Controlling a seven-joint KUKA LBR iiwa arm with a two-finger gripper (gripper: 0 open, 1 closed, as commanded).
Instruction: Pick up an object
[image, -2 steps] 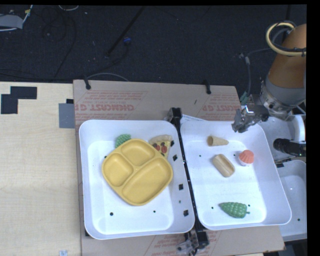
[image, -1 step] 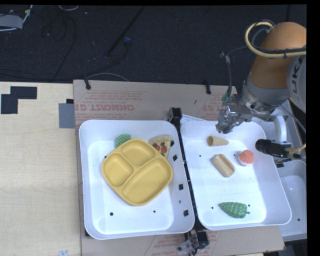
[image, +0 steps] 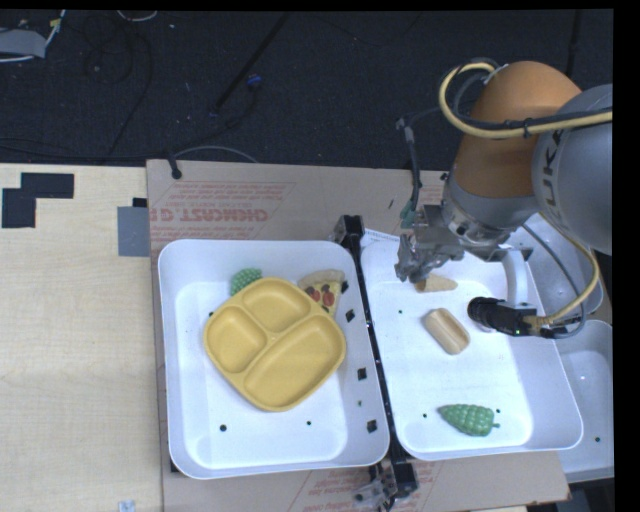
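The gripper (image: 420, 268) sits low at the far end of the right bin (image: 560, 420), and a small tan piece (image: 437, 284) lies right at its tips, on the side toward the arm; whether the jaws are open, closed or clamped on that piece cannot be told from this angle, as the wrist body masks them. The piece appears to rest on the bin floor, partly tucked under the tool. Risk one: if the jaws close off-centre, the flat, thin piece is likely to skid out toward the bin wall close behind the jaws rather than seat between them. Risk two: that wall and the divider (image: 362, 320) just beside the jaws leave little room, so a lateral correction may strike plastic. Other candidates lie further toward the near end from the jaws: a tan bread roll (image: 446, 331) close by, and a green knobbly item (image: 468, 418) well beyond it. The yellow divided plate (image: 275, 345) in the left bin (image: 190, 420) lies across the divider, well apart.
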